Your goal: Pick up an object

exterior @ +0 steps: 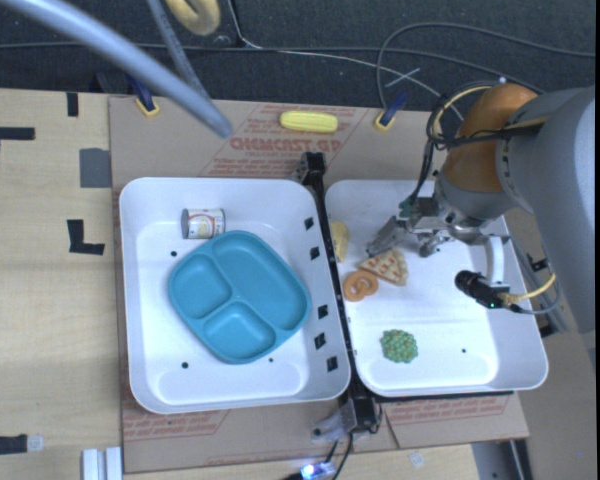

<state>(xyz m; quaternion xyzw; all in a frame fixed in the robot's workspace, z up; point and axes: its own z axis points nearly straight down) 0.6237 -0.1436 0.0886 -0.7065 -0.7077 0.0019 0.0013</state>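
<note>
your arm (540,168) reaches in from the right and hangs over the right bin (520,368), wrist bent down toward the bin's upper middle. the claw (408,236) sits low, just above the waffle-like wedge (387,266). its fingers look parted a little, with nothing seen between them, so count it as narrow-open and holding nothing.

candidates in the right bin: the wedge, a small orange pretzel-like ring (359,286) touching it on the left, a pale yellow piece (338,238) against the divider wall, and a green bumpy ball (399,345) lying apart toward the near side. the wedge is nearest the claw, so you can judge it the likely target. the ring touching it may get nudged on closing.

the left bin (140,358) carries a blue divided plate (238,295), laid at a slant, and a small can (203,223) on its side near the far wall. these are well apart from the claw.

a yellow banana-like piece (308,121) lies outside the bins on the cardboard sheet (270,143) that covers the surface. red print on that cardboard is there, but too blurred to read. the can's label is also unreadable.
</note>
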